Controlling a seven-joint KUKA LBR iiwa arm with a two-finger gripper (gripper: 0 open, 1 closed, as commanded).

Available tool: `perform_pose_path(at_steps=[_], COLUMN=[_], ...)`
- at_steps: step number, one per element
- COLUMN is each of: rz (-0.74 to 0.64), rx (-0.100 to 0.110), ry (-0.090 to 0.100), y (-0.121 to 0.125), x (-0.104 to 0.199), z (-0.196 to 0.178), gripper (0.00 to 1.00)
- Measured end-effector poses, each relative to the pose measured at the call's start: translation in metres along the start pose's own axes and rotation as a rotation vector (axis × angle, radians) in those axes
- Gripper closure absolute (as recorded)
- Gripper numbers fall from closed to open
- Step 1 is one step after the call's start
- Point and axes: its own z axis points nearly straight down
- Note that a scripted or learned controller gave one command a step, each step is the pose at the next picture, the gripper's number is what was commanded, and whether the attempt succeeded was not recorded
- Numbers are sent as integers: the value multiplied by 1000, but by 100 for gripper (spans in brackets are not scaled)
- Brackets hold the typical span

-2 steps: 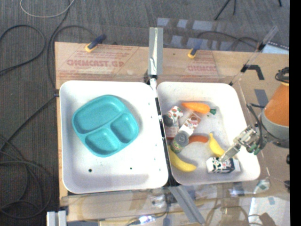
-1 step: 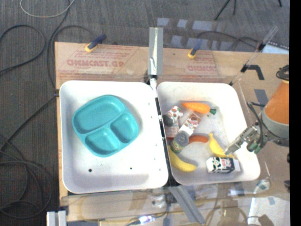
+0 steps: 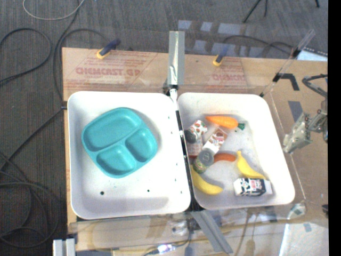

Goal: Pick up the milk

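The milk [image 3: 252, 186], a small black-and-white carton, lies on its side at the lower right of the right bin [image 3: 269, 108], just beside a banana [image 3: 247, 167]; a grasp there could catch the fruit or push the carton against the wall. The gripper [image 3: 301, 134] sits at the frame's right edge, outside the bin; whether it is released or clenched cannot be told. Counted: two bins, one teal tray [image 3: 120, 141], two bananas, one carrot [image 3: 222, 121], one milk.

Gripper [image 3: 306, 132] blurred, cropped at right edge
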Motion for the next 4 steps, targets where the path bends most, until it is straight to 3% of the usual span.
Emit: perform_pose_path(at_steps=[1,2,3,4], rz=[-299,-385,-457,-798], rx=[-1,0,0,-2], ry=[2,0,3,1], y=[17,4,17,7], x=[16,-11,13,-20], z=[47,5,56,64], gripper=[100,100,100,100])
